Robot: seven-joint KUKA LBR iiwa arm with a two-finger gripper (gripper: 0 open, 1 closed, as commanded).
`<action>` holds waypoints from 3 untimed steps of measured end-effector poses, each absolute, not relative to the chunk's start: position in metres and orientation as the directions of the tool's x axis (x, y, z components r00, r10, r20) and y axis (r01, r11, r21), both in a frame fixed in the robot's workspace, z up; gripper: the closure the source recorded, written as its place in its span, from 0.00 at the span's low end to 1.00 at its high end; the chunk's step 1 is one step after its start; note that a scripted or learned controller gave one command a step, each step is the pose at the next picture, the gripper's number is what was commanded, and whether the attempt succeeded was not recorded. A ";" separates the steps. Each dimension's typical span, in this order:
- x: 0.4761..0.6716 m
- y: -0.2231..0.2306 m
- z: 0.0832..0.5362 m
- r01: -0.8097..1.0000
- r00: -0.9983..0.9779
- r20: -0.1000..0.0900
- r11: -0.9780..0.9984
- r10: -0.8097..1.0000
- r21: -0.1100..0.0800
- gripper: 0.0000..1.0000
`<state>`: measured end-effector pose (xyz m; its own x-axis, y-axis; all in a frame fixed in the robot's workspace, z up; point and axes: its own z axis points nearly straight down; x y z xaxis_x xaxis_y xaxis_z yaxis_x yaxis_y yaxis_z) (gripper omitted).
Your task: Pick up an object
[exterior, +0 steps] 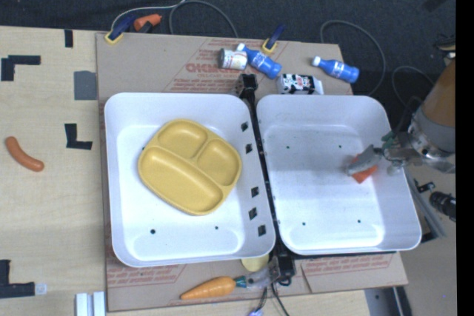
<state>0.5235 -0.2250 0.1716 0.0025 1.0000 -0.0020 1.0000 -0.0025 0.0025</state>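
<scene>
Orange object [361,175] | right bin [326,233] | fingers [368,159] clasp it | yellow tray [190,165] left bin

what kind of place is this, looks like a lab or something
Most likely a robot test bench in a lab: two white bins clamped onto cardboard, a robot arm's gripper reaching in, and toy food such as a plastic carrot lying around.

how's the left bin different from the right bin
The left bin holds a yellow divided plate; the right bin holds a small orange object. The gripper reaches into the right bin, while nothing reaches into the left bin. Both are shallow, white and sit side by side.
</scene>
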 end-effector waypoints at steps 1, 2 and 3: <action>0.565 -0.219 0.097 1.000 0.001 -0.005 -0.001 1.000 0.006 0.00; 0.490 -0.220 0.087 1.000 0.002 -0.004 -0.002 1.000 0.007 0.00; 0.492 -0.221 0.098 1.000 0.001 -0.008 -0.001 1.000 0.010 1.00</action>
<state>0.4925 -0.2213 0.0978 0.0008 1.0000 -0.0083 1.0000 -0.0007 0.0096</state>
